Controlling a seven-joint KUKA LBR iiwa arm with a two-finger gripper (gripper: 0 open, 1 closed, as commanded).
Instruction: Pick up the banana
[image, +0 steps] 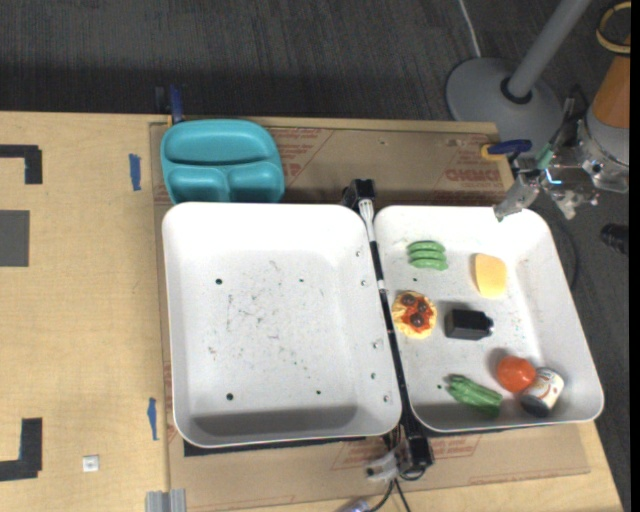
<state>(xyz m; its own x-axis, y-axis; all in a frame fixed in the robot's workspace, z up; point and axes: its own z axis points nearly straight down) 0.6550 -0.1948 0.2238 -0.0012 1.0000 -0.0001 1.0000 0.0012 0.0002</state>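
The banana (489, 275) is a short pale yellow piece lying in the upper right part of the right bin (570, 330). My gripper (535, 190) hangs over the bin's far right corner, up and to the right of the banana and well apart from it. Nothing shows in its grasp. The grey arm with its orange band comes in from the right edge.
The right bin also holds a green pea pod (427, 254), a small pizza (413, 313), a black block (467, 323), a red tomato (516, 373), a small can (543, 390) and a green pickle (473, 393). A teal tray (221, 160) sits behind the left bin (270, 320).
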